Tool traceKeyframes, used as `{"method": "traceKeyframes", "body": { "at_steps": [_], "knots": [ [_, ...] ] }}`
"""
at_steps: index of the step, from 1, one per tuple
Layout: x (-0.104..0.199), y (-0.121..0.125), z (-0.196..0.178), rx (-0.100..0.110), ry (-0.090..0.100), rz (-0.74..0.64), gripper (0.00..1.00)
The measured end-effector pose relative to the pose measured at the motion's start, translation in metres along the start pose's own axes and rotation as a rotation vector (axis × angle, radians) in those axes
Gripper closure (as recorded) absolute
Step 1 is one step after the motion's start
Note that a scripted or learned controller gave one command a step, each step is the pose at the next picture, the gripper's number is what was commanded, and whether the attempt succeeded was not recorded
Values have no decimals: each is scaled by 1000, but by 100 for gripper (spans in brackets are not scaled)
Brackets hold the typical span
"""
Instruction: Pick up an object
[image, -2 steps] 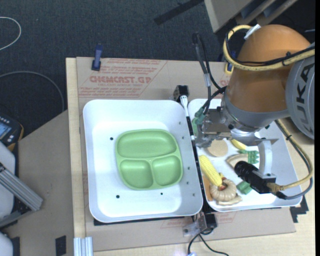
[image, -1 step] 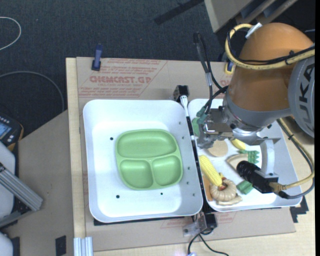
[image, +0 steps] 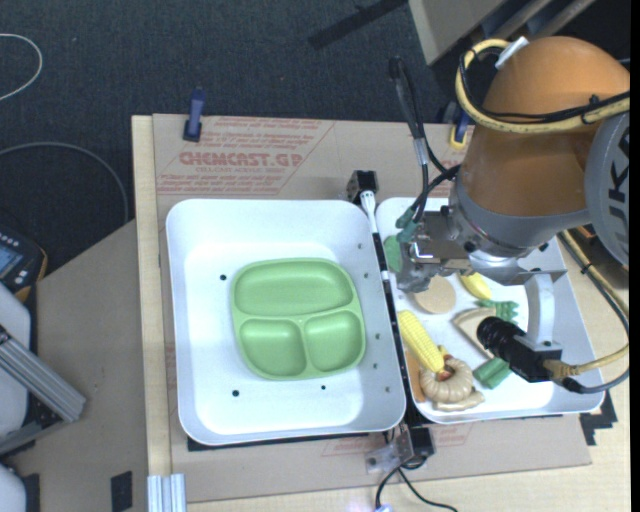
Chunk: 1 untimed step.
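- The gripper (image: 424, 258) hangs over the far left part of the right bin (image: 524, 398), close beside the wall shared by the two bins. The wrist covers it from above, so whether it is open or closed, and whether it holds anything, cannot be told.
- A flat, round tan disc (image: 435, 297) with a matte surface lies just near of the gripper. Its far edge runs under the gripper's metal parts.
- A small dark green piece (image: 404, 243) shows at the gripper's left side. It is partly hidden and its shape is hard to make out.
- A short yellow curved piece (image: 477, 287) lies just right of the disc, its far end cut off by the wrist.
- A yellow corn cob (image: 420, 340) with a bumpy, kernelled surface lies along the bin's left wall.
- A beige, ridged, curled toy (image: 448, 385) sits at the bin's near edge, touching the cob's near end.
- A green block (image: 491, 373) lies just right of the curled toy.
- The arm (image: 540, 130), with its wide, smooth orange band, hides the bin's far right part.
- The left bin (image: 200, 300) holds a smooth pale green plate (image: 298, 318) with three compartments, lying flat at its centre.
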<state>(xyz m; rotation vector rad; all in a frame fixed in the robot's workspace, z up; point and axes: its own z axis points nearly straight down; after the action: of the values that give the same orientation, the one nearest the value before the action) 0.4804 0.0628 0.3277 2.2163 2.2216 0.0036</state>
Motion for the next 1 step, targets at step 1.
{"method": "traceKeyframes", "body": {
  "at_steps": [1],
  "knots": [
    [-81,-5,151,20,-2,14,100]
  ]
}}
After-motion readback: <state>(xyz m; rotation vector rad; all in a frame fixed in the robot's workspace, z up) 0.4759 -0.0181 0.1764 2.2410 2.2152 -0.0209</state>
